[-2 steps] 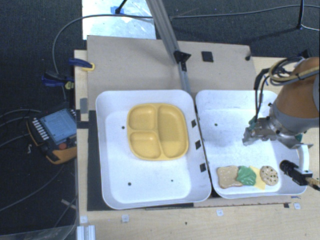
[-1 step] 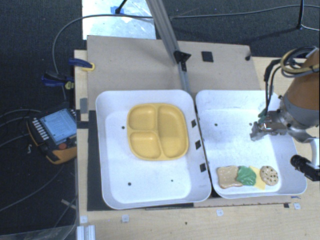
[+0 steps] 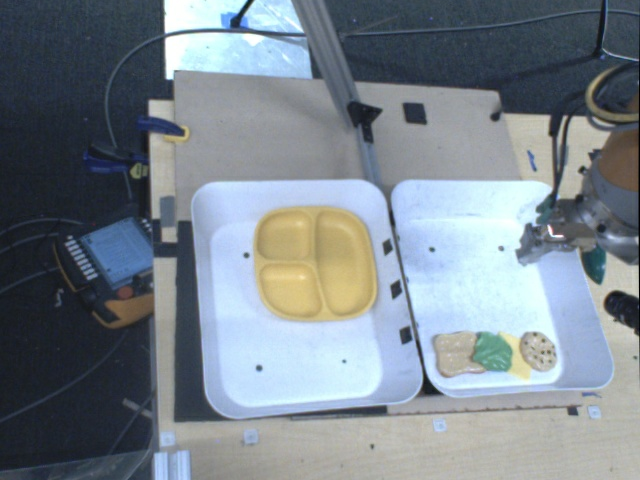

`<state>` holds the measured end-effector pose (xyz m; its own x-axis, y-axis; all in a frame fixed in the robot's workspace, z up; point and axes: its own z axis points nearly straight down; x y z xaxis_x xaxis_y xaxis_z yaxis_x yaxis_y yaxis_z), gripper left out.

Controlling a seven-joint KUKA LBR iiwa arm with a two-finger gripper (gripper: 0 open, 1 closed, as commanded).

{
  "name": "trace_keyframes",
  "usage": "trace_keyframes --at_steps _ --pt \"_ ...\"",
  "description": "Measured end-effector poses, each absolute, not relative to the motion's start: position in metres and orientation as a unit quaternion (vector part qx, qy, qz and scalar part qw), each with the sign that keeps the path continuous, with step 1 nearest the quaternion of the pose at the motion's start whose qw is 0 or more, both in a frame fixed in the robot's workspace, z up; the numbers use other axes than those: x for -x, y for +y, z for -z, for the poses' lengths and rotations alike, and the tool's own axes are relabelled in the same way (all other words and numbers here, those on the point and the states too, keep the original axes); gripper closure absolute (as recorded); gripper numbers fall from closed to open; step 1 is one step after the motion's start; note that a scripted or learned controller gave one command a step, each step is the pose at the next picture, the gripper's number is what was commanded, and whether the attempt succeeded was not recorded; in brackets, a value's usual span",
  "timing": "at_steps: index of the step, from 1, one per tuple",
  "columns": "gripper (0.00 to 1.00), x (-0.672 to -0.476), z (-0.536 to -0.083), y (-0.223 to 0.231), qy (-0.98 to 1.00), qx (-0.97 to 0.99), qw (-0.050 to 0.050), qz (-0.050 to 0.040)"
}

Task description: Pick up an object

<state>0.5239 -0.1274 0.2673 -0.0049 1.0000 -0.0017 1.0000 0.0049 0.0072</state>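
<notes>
My gripper point(image 3: 535, 240) hovers at the right bin's point(image 3: 470, 268) right edge; I cannot tell its state. Toast point(image 3: 456, 353), leaf point(image 3: 492, 351), cheese point(image 3: 517, 360) and cookie point(image 3: 538, 350) crowd lower right; yellow plate point(image 3: 316, 264) sits left.

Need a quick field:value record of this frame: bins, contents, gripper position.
left bin: yellow divided plate, three compartments, upright
right bin: toy food in a row along the near edge
food items: toast slice, green leaf, yellow piece partly under the leaf, cookie
gripper: over the right bin's right side, far from the food row
held object: none visible
</notes>
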Motion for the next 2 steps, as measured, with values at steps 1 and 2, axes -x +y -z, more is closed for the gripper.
trace_keyframes --at_steps 1,2 --pt "1.00 -0.511 -0.263 -0.074 0.711 -0.704 0.000 -0.0009" --pt "1.00 -0.515 -0.248 -0.024 0.710 -0.704 0.000 -0.0008"
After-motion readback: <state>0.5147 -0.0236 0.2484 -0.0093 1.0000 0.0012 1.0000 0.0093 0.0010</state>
